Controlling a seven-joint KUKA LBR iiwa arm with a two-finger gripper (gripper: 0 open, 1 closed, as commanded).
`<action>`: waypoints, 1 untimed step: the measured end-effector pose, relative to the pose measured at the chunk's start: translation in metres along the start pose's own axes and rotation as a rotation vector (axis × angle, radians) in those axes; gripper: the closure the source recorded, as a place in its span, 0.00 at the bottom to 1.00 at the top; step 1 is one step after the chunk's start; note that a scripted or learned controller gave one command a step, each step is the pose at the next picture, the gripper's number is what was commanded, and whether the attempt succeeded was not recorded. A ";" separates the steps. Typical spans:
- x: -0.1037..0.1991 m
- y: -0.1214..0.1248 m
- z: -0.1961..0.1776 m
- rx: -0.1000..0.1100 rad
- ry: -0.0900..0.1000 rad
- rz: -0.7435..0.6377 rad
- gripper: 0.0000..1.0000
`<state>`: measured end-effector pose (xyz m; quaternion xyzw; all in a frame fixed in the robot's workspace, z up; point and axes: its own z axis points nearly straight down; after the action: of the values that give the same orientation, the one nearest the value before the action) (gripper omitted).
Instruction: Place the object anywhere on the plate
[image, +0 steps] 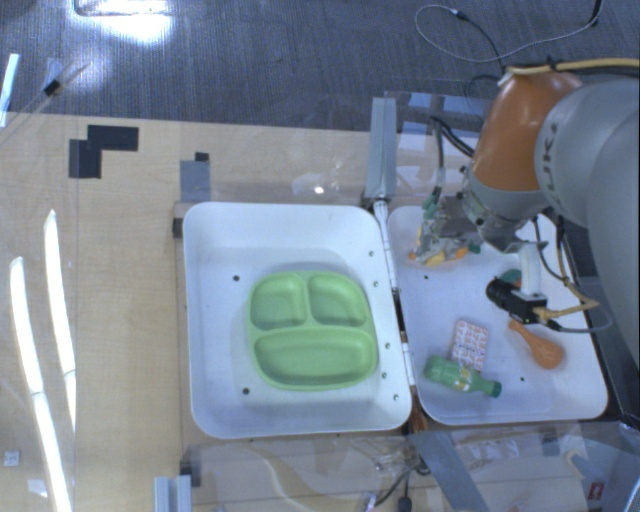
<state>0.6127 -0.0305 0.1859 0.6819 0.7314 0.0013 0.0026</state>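
Observation:
A green plate (312, 331) with three compartments lies in the middle of the left bin (215, 300). My gripper (438, 240) hangs low over the far left corner of the right bin (580, 395), under the grey and orange wrist. A small orange, yellow and green thing (441, 256) lies right at the gripper's tip; whether it is held is unclear. Further forward in the right bin lie a green bottle (461, 376) on its side, a pink patterned packet (469, 343) and an orange wooden spoon (538, 344).
The ridge between the two bins (395, 300) runs between the gripper and the plate. A metal post (380, 150) stands just behind the bins. The arm covers the right bin's far right part.

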 end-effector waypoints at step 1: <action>0.091 -0.056 -0.027 0.000 0.003 -0.164 1.00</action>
<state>0.5501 0.0564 0.2126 0.6196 0.7849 0.0022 0.0016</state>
